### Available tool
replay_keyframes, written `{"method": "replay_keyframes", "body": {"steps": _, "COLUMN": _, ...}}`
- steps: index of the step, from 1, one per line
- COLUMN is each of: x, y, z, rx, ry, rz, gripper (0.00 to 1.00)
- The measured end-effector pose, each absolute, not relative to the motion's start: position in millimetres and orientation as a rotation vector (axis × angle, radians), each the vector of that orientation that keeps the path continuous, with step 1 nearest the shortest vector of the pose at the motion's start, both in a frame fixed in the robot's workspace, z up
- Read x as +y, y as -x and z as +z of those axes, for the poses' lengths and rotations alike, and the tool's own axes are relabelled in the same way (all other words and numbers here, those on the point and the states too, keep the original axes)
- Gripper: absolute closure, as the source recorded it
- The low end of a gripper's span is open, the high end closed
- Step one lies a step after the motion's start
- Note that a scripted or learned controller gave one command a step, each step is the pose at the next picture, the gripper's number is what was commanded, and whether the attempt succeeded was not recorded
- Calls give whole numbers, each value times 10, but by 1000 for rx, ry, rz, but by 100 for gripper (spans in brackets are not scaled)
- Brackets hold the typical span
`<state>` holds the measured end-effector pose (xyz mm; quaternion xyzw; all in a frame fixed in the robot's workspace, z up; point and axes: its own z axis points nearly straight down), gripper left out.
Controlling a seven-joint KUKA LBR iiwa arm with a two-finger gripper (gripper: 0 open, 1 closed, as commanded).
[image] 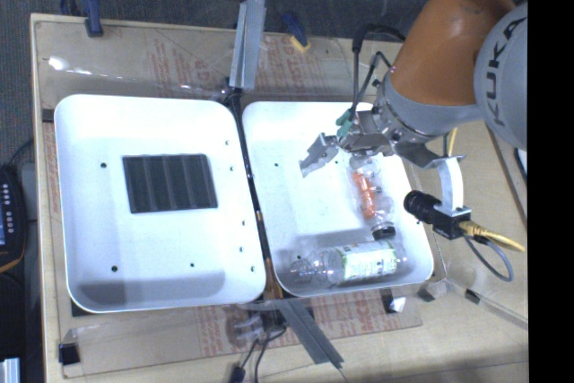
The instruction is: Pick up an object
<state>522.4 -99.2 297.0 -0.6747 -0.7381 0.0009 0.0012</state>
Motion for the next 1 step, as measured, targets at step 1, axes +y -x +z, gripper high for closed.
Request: {"method": "replay_keyframes", "body": {"steps": 1, "x": -1637, "y": -5272, "z": 3072, "rx": -2336, "ry": 2102, "rz": 1, "gripper": 0}}
